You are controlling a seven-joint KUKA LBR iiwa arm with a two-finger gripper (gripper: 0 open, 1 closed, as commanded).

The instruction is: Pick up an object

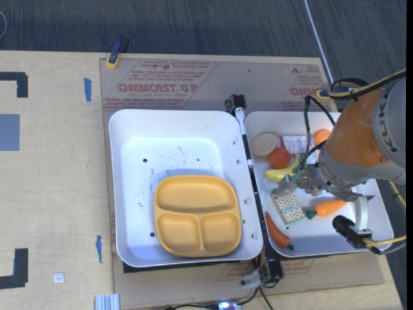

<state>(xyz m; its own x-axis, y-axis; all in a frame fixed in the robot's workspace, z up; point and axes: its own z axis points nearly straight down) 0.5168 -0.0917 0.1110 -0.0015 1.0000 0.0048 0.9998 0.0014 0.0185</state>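
The gripper hangs low over the middle of the right bin, reaching in under the arm's orange band; whether it is released or clenched cannot be told, since the wrist hides much of it. No object is seen grasped.

The toys crowd close around it. A patterned square piece lies just below it, a yellow banana-like piece and a red tomato-like piece sit just above and to the left, and a round tan disc lies beyond them near the bin's far corner. An orange carrot lies just to the right, partly under the arm, and a red-orange pepper rests along the bin's left wall.

The left bin holds a yellow divided tray, well apart from the gripper.
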